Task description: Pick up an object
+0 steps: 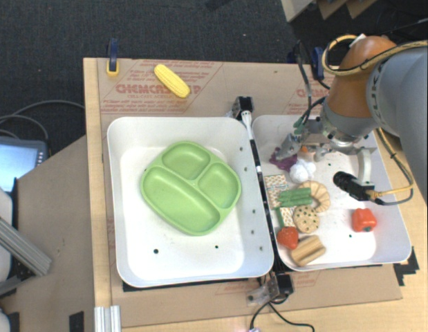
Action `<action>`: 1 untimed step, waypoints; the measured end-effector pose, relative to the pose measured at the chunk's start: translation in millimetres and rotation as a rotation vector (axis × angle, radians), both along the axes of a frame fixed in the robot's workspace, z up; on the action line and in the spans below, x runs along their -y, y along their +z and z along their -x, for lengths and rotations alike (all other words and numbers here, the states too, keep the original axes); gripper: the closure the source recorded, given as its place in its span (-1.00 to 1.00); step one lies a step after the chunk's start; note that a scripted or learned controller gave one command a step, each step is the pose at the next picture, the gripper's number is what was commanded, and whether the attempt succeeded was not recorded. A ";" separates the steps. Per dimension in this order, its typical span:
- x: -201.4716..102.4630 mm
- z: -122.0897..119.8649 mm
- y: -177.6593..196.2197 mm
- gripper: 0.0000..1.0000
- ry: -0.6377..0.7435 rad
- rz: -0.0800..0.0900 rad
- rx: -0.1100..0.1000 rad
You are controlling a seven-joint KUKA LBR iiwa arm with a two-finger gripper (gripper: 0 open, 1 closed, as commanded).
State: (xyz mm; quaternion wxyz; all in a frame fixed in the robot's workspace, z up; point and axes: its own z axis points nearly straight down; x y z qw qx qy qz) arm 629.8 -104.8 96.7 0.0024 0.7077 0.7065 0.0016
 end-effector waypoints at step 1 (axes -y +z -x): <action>0.0 -0.7 10.8 1.00 0.000 0.000 0.003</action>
